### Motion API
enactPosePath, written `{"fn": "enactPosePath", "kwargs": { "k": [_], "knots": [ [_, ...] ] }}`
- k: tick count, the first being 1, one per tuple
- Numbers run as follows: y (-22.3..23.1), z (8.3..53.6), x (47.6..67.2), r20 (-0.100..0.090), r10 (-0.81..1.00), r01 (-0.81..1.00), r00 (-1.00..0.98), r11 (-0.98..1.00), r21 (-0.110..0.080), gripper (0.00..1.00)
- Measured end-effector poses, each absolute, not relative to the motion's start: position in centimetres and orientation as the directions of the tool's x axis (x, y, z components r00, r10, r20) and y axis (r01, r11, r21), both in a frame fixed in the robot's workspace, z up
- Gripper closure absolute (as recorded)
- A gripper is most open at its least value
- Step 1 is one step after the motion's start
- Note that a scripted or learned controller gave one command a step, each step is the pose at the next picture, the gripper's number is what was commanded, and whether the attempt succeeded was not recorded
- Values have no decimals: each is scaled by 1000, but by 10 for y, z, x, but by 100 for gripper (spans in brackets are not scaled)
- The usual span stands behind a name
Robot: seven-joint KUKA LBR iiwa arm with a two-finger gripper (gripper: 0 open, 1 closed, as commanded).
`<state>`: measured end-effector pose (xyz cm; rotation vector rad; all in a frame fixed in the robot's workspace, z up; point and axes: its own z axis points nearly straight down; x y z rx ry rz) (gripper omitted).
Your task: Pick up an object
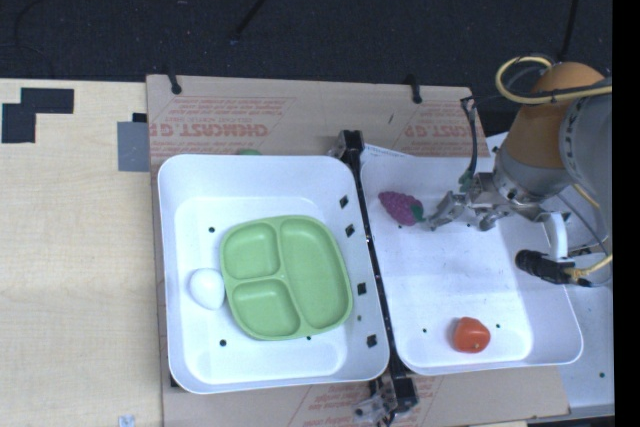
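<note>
Here the tool (447,212) is hanging low in the right bin (545,340), its fingers spread apart and gripping nothing. A purple object (401,206) is lying just beside its tips, a red one (470,335) sitting well below, and a green tray (285,276) resting farther left.

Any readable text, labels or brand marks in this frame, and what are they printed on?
Red print on the cardboard sheet behind the left bin: upside down and blurred, not reliably readable.
A second red print on the cardboard behind the right bin: partly hidden, unreadable.
Nothing legible anywhere else.
</note>
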<state>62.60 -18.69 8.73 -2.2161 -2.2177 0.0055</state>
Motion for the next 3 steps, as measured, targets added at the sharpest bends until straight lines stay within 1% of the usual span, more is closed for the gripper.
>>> {"fn": "enactPosePath", "kwargs": {
  "k": [1, 2, 3],
  "knots": [
    [-188, 102, 627, 0, 1000, 1000, -1, 1, -2, 100],
    [-178, 155, 630, 0, 1000, 1000, -2, 2, 3, 100],
    [-170, 207, 638, -1, 1000, 1000, -2, 2, 4, 100]
  ]
}}
